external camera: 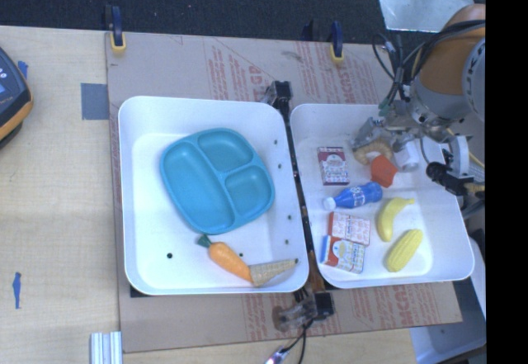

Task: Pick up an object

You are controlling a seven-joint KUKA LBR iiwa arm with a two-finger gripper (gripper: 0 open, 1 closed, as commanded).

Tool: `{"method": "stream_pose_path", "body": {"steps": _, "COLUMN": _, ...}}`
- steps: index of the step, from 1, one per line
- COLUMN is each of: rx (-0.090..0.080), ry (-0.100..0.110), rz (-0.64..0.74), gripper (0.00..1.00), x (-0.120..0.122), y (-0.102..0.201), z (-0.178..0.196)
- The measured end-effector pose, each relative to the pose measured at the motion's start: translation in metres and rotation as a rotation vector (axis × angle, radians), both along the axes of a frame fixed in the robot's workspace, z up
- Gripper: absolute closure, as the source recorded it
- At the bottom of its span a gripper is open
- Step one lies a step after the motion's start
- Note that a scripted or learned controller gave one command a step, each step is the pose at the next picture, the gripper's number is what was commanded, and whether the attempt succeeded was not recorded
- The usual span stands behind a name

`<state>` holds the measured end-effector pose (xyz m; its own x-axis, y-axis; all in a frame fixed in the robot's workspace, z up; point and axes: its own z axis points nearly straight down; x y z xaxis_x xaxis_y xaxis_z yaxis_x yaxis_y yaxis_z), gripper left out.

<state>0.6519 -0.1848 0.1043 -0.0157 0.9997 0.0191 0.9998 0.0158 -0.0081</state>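
Right now I am hovering the gripper (388,133) at the right bin's (445,271) twelve o'clock, over the orange block (383,170); I cannot tell its opening

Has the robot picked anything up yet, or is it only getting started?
Nothing looks lifted yet. The gripper is low over the right bin, by the orange block and a tan item; a grasp can't be confirmed. The bottle, banana and corn lie there. Gripping and lifting remain.
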Motion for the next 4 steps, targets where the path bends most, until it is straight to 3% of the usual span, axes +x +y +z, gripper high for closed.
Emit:
{"method": "stream_pose_path", "body": {"steps": 1, "rx": -0.009, "ry": -0.008, "rz": -0.005, "gripper": 0.0, "x": -0.032, "y": -0.001, "z": -0.011}}
{"method": "stream_pose_path", "body": {"steps": 2, "rx": -0.015, "ry": -0.005, "rz": -0.006, "gripper": 1.0, "x": -0.033, "y": -0.004, "z": -0.001}}
{"method": "stream_pose_path", "body": {"steps": 3, "rx": -0.008, "ry": -0.004, "rz": -0.001, "gripper": 0.0, "x": -0.031, "y": -0.001, "z": 0.001}}
{"method": "stream_pose_path", "body": {"steps": 4, "rx": 0.006, "ry": 0.003, "rz": -0.004, "gripper": 0.0, "x": 0.006, "y": -0.015, "z": 0.014}}
